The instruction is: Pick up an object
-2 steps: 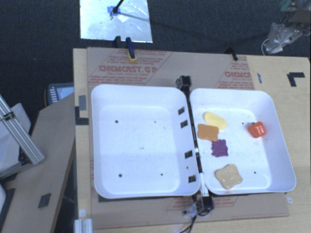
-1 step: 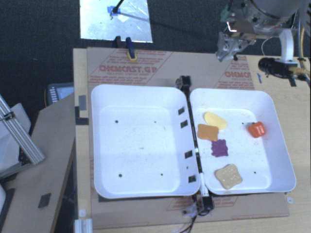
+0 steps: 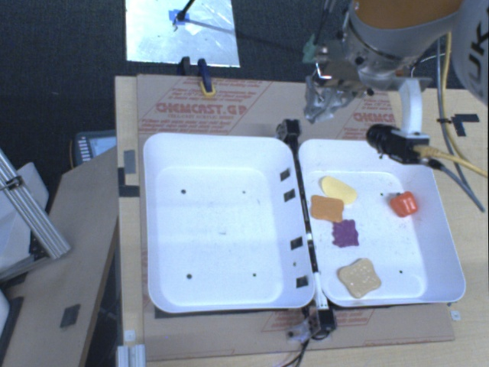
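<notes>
left bin (image 3: 214,228): floor bare, open access | right bin (image 3: 428,270): five small items clustered centre-left and right, near corner free | gripper (image 3: 327,104): above far rim, bin interiors unobstructed | divider clips (image 3: 294,197): between bins

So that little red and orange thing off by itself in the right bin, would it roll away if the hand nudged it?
Possibly. The red and orange thing looks rounded and chunky, so a nudge might roll it. It seems small, probably light. Nothing sits beside it to stop it.

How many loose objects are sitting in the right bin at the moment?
5, all in the right bin: yellow piece upper middle, orange piece just below it, purple piece below that, tan piece nearest the front, red-orange piece toward the right. None looks hidden.
</notes>
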`<state>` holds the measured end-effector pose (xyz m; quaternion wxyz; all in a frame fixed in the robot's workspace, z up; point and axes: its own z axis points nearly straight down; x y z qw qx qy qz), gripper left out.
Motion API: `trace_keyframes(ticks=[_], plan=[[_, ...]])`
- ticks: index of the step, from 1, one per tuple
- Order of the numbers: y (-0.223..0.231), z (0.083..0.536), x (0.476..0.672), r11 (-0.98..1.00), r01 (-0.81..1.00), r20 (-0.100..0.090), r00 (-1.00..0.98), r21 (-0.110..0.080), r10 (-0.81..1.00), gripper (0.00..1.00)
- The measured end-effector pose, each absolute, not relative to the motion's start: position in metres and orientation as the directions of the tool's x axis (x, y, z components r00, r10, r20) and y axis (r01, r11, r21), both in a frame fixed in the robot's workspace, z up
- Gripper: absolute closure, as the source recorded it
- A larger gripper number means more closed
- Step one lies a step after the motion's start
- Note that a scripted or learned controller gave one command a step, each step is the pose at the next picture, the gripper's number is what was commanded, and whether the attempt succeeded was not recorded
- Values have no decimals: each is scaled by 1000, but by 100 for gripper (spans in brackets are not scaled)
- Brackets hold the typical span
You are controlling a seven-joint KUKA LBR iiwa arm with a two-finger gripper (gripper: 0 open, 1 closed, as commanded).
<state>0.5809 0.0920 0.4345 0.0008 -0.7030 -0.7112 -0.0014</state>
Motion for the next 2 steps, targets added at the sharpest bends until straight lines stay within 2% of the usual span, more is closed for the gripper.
trace_keyframes(ticks=[1,2], plan=[[148,475,507,12,1000,5,-12,5,1000,100],[202,489,485,10,1000,3,-10,2,1000,100]])
